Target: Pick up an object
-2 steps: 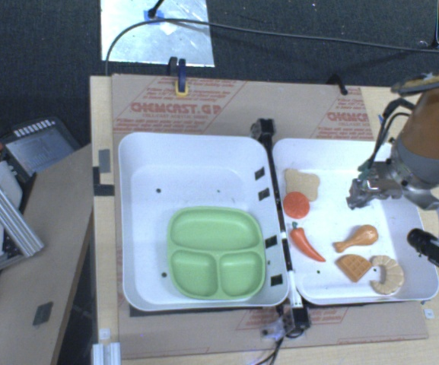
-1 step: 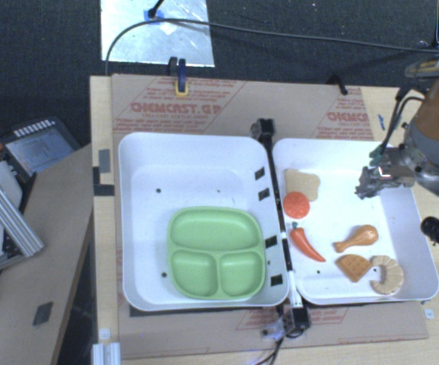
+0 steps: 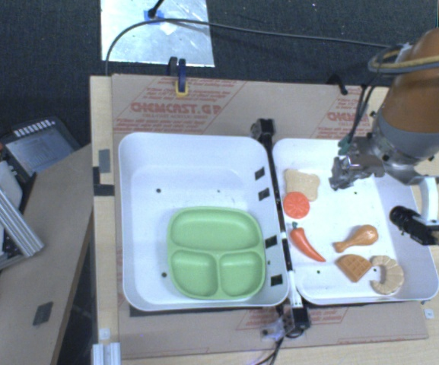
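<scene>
Only one camera view to go through, looking down at a slant. Got the gripper (image 3: 345, 172) low over the far end of the right bin (image 3: 409, 258), hanging off the grey arm with the orange band that comes in from the view's right. Honestly can't tell how far open it is, the business end is just a dark blur from here. Can't make out anything in its hold either.

Plenty of toy food around it, all lying on the bin floor:
- Nearest: a pale bread slice (image 3: 301, 182), just beside the gripper on the view's left, apart from it.
- A bit closer to the camera than that: a round red tomato (image 3: 296, 204), touching the slice's near edge or as good as.
- Further toward the camera, still left of the gripper: a red chili pepper (image 3: 307, 243) lying at a slant.
- Pretty much straight toward the camera from the gripper: a chicken drumstick (image 3: 356, 239), then an orange waffle wedge (image 3: 351, 266) past it.
- Well apart from the gripper, near the bin's near right corner: a croissant (image 3: 386, 274), right up against the wedge.

Way off to the gripper's left in the view, across the divider: the left bin (image 3: 139, 204) with a green divided plate (image 3: 215, 251) sitting in its near half.
</scene>
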Robot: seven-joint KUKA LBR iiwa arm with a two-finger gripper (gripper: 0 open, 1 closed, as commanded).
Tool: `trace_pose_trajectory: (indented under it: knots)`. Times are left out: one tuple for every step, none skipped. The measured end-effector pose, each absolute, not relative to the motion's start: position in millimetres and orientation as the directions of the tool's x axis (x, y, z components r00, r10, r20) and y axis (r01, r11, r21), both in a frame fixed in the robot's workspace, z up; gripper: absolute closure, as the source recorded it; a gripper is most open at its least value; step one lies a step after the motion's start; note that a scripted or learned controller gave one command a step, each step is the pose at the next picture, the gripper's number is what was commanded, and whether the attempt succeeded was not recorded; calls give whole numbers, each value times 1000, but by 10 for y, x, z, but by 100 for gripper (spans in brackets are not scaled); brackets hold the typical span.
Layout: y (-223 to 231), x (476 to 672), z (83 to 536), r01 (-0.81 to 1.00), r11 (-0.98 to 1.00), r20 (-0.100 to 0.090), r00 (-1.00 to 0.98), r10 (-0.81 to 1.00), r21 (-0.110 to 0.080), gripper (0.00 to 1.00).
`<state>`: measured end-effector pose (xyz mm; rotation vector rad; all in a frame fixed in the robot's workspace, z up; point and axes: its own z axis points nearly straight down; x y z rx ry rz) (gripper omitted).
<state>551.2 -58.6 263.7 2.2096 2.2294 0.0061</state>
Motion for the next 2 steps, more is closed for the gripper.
trace_pose_trajectory:
  knots:
    - [18, 5615, 2633, 1000, 10, 1, -10, 1000, 4, 100]
    - [613, 5698, 2621, 1000, 10, 1, -10, 1000, 3, 100]
